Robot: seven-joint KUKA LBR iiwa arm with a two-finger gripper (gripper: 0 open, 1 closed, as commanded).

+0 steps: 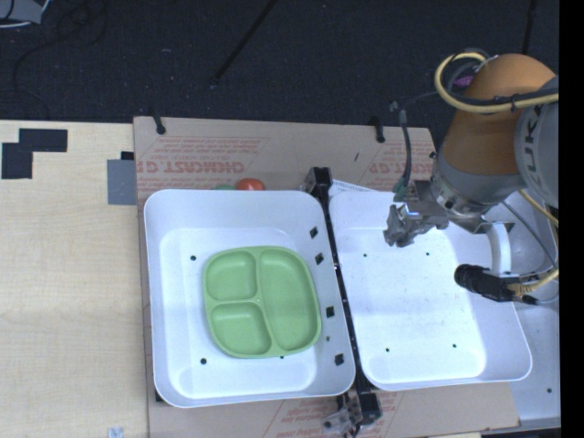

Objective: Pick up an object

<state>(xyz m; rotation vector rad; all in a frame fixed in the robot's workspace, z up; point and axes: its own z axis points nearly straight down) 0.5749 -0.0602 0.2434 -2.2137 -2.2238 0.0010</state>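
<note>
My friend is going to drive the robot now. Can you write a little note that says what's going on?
Gripper: over the top left part of the right bin, nothing visibly held; can't tell whether it is open or shut.
Things: green plate lies flat in the middle of the left bin. A small red thing sits just behind that bin's back rim, outside it.
Done: nothing picked up yet.
Left: choose an object, probably the plate, move over to it, grasp it and lift.
</note>
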